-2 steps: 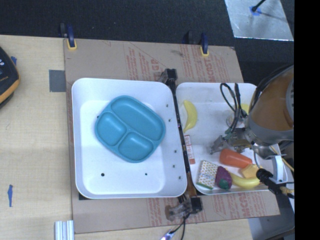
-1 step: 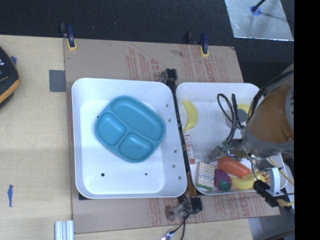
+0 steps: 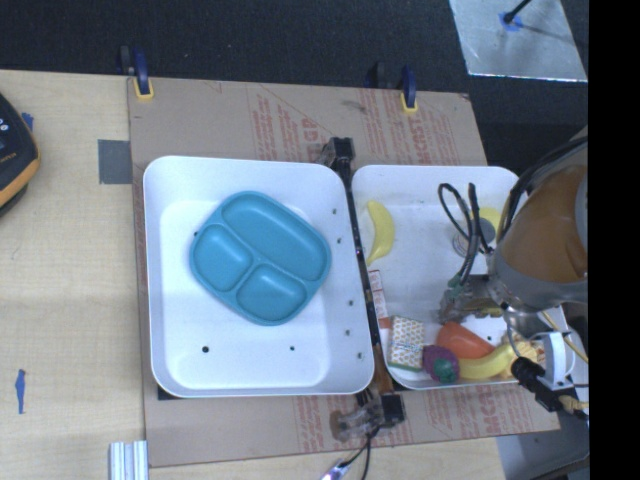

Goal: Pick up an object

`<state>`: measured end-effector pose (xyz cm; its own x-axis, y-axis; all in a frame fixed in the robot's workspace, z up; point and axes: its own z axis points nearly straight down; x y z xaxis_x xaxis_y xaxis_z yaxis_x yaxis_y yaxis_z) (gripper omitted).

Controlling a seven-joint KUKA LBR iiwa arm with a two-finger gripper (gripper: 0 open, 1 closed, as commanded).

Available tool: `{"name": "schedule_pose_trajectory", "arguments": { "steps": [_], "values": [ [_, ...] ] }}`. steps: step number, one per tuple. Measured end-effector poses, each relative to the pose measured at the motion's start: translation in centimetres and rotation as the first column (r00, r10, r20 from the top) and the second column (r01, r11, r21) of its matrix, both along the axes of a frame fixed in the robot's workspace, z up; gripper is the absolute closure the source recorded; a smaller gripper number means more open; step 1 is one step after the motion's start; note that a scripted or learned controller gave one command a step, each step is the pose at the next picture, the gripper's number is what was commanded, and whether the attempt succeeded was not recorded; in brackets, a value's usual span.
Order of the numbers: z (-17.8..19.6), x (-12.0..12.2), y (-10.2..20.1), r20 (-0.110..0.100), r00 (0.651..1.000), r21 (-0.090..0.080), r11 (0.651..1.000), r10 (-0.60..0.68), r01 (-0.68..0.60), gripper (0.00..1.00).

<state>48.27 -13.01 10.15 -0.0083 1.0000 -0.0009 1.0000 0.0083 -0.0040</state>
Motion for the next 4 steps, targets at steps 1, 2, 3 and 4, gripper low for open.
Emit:
{"name": "schedule_pose_trajectory", "arguments": {
  "steps": [1, 2, 3, 4],
  "values": [
    [-1.0, -0.7, 1.8, 0.000, 1.000, 0.002, 1.000, -0.003, 0.003, 1.00],
    [9.0, -0.7, 7.1, 0.001, 1.000, 0.002, 1.000, -0.004, 0.004, 1.00],
    [9.0, -0.7, 7.1, 0.001, 1.000, 0.002, 1.000, -0.004, 0.004, 0.00],
    [1.8, -0.7, 1.6, 0.000, 1.000, 0.001, 1.000, -0.004, 0.004, 0.00]
  ]
}}
